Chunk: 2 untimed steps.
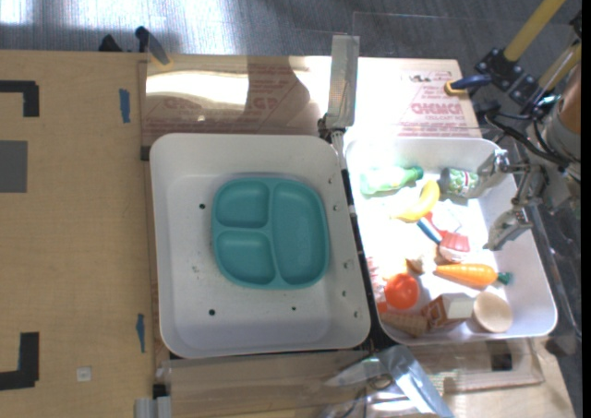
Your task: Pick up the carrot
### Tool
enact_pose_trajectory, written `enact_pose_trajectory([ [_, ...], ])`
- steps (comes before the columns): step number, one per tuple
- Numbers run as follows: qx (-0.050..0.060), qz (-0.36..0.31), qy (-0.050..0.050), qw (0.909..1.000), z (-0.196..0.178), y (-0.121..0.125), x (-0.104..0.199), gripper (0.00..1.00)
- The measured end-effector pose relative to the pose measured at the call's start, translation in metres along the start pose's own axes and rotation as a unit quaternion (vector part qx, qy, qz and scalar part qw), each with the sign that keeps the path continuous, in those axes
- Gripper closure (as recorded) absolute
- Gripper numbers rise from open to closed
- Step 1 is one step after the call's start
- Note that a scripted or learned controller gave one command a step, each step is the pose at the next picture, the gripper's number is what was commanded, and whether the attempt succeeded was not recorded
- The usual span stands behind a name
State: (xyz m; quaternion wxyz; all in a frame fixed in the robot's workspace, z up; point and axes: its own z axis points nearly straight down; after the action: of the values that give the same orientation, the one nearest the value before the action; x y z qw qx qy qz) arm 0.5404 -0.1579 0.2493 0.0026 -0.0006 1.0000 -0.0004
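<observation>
Carrot (468,273) lying untouched near right bin's (540,310) front; gripper (510,213) hovering just above-right, holding nothing, finger spread unclear; whole pick remaining

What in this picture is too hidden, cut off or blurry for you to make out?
- Gripper, camera view: glare and cables blur its fingers, so open or shut is unclear.
- Arm: cut off by the right edge.
- Right bin: its far part is washed out by glare, blurring the green item.
- Brown item near the carrot: too small to identify.
</observation>
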Motion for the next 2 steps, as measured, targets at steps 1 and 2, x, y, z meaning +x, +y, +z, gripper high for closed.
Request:
enact_pose_trajectory([
  [1, 0.001, 0.028, -0.004, 0.9996, 0.14, 0.002, 0.004, 0.0],
  [2, 0.005, -0.01, -0.016, 0.9998, 0.151, 0.034, 0.027, 0.0],
])
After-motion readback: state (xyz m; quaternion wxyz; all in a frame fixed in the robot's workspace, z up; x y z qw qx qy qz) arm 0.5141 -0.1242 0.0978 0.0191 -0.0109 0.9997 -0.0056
